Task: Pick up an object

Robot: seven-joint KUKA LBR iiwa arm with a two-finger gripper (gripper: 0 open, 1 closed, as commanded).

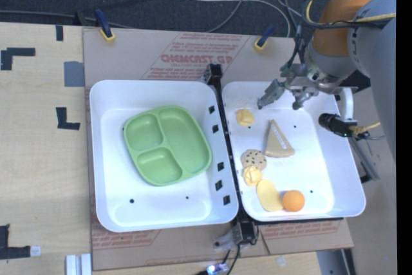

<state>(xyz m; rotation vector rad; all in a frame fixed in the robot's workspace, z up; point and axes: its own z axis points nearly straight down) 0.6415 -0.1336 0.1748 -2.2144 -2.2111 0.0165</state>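
- Camera view, nearest: orange ball touching yellow piece in right bin.
- Middle: cookie, tan wedge; green tray in left bin.
- Far: my pincer, fingers apart, gripping nothing, above the bin's back edge.

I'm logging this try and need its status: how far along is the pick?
Nothing looks picked yet. The claw hangs open above the right bin's far end with nothing between its fingers. The small yellow piece, wedge, cookie and orange ball all lie in the bin. Descending, closing and lifting remain.
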